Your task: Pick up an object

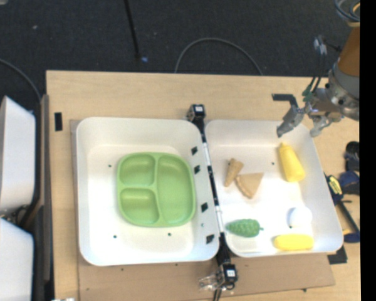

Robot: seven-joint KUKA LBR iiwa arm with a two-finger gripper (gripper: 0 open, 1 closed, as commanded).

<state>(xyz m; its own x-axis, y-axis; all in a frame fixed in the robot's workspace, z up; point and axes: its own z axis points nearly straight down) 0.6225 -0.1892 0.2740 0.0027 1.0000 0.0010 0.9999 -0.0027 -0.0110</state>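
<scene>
The claw (pixel 304 123) hangs over the far right corner of the right bin (pixel 263 130), its two fingers spread apart with nothing between them. Just beneath and toward the near side lies a yellow corn-shaped toy (pixel 291 162) by the bin's right wall. Mid-bin sit a tan cone (pixel 232 171) and a tan wedge (pixel 250 184), close together. Along the near edge lie a green leafy toy (pixel 244 227), a white ball (pixel 299 217) and a yellow block (pixel 293 242). The left bin (pixel 94 137) holds a green divided plate (pixel 155 189). Both bins rest on the wooden bench (pixel 113 93).
</scene>
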